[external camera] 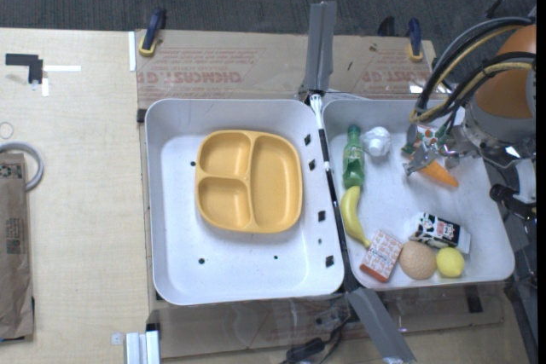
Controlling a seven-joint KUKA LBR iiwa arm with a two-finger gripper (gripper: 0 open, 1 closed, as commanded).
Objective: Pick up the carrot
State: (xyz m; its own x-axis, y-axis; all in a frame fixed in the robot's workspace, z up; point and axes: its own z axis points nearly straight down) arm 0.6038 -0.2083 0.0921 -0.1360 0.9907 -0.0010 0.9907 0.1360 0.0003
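The orange carrot (pixel 441 175) is in the right bin's far right part, its pointed end toward the bin's right wall. My gripper (pixel 420 156) is low over the bin, right against the carrot's left end. The wrist and its cables cover the carrot's upper side. Whether the carrot rests on the bin floor or hangs just above it is unclear.
The right bin (pixel 388 209) also holds a green bottle (pixel 353 158), a crumpled white wrapper (pixel 375 141), a banana (pixel 352 216), a small orange carton (pixel 381 256), a black-and-white carton (pixel 438 231), a tan ball (pixel 417 261) and a lemon (pixel 450 262). A yellow divided plate (pixel 249 181) lies in the left bin (pixel 171 209).
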